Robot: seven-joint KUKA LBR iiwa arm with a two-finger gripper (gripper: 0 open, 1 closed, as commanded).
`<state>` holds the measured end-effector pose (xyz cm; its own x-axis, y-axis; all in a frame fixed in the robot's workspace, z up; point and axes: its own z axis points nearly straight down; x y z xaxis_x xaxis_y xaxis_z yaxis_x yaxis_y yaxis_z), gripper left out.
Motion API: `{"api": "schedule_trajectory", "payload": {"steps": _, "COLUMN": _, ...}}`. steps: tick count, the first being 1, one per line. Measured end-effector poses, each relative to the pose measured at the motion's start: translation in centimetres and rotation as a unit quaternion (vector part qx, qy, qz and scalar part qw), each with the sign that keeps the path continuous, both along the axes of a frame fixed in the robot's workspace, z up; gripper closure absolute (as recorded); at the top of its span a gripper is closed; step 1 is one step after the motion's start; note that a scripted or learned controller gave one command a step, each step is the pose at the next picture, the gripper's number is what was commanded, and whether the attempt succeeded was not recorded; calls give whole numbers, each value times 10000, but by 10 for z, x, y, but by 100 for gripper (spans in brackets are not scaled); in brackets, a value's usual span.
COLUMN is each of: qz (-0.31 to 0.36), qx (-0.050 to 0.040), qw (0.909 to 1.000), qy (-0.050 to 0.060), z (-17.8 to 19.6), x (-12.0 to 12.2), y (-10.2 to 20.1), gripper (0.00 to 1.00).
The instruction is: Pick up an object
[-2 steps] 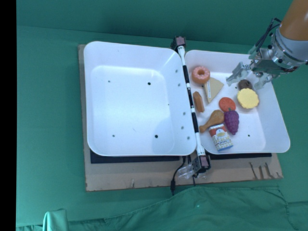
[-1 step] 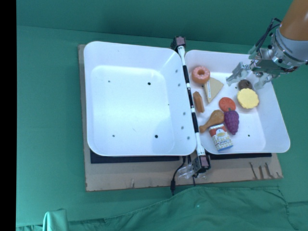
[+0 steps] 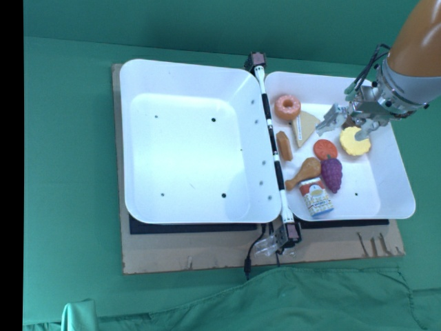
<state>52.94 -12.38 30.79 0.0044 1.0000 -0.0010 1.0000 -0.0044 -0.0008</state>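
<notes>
Gripper (image 3: 351,119) sits low over the right bin (image 3: 393,185), fingers spread apart, nothing between them. Task looks barely started: no object lifted, every item lies on the bin floor.

Candidates relative to the gripper:
- yellow pineapple slice (image 3: 355,142): just below the fingertips in the view, closest target, cannot tell if touching
- cheese wedge (image 3: 303,125): to its left, near
- pink donut (image 3: 287,107): further left, by the bin divider
- red tomato (image 3: 325,149) and purple grapes (image 3: 331,174): below-left
- hot dog (image 3: 284,145), drumstick (image 3: 304,174), small can (image 3: 317,198): well apart, lower left

Left bin (image 3: 186,150) holds no items. Remaining, by my read: centre on one item, close, lift. Pineapple slice lies flat and thin, so a slip seems likely.
</notes>
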Motion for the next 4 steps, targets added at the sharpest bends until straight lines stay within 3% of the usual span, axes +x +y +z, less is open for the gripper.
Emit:
{"api": "schedule_trajectory", "payload": {"steps": 2, "qz": -4, "qx": 1, "qw": 10000, "qy": 16, "z": -94, "x": 9, "y": -8, "gripper": 0}}
{"api": "schedule_trajectory", "payload": {"steps": 3, "qz": -4, "qx": -22, "qw": 10000, "qy": -65, "z": -123, "x": 13, "y": -11, "gripper": 0}}
{"api": "schedule_trajectory", "payload": {"steps": 4, "qz": -20, "qx": -44, "qw": 9999, "qy": -145, "z": -107, "x": 16, "y": -13, "gripper": 100}}
